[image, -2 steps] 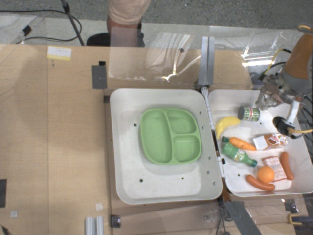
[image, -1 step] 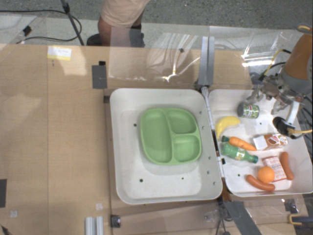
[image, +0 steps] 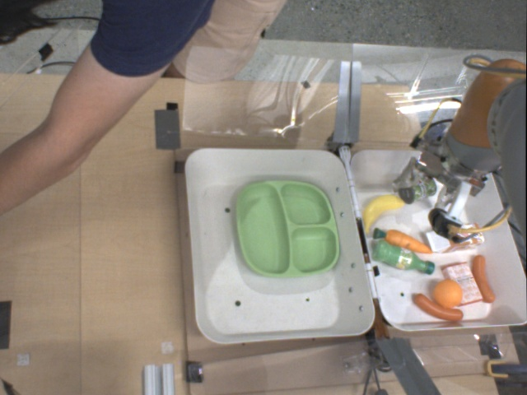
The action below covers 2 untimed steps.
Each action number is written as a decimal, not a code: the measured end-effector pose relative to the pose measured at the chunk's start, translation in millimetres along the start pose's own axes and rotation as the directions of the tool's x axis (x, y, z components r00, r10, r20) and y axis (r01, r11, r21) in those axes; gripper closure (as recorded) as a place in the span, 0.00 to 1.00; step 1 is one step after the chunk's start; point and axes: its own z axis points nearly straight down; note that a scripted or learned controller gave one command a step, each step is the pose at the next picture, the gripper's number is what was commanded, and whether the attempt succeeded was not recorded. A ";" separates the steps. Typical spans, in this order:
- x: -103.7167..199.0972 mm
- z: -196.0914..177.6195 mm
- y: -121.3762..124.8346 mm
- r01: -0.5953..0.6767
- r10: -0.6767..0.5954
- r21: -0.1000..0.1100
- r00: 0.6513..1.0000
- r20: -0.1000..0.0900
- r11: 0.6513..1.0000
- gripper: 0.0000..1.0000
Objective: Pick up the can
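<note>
The can, a small silvery thing with some green on it, lies in the back part of the right bin, just behind the banana. My gripper hangs low over that same spot, reaching in from the right under the orange-banded wrist. It is right at the can, and parts of the gripper overlap it in the camera view. Whether the can is held cannot be made out.
In the right bin lie a banana, a carrot, a green bottle, an orange, two sausages and a packet. A green divided plate sits in the left bin. A person's arm leans over the bench's left.
</note>
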 end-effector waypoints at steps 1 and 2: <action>0.0 -13.3 1.7 0.003 -0.003 -0.004 1.000 0.000 1.000 1.00; -63.7 -85.1 28.5 0.214 -0.214 -0.003 0.977 0.002 0.977 1.00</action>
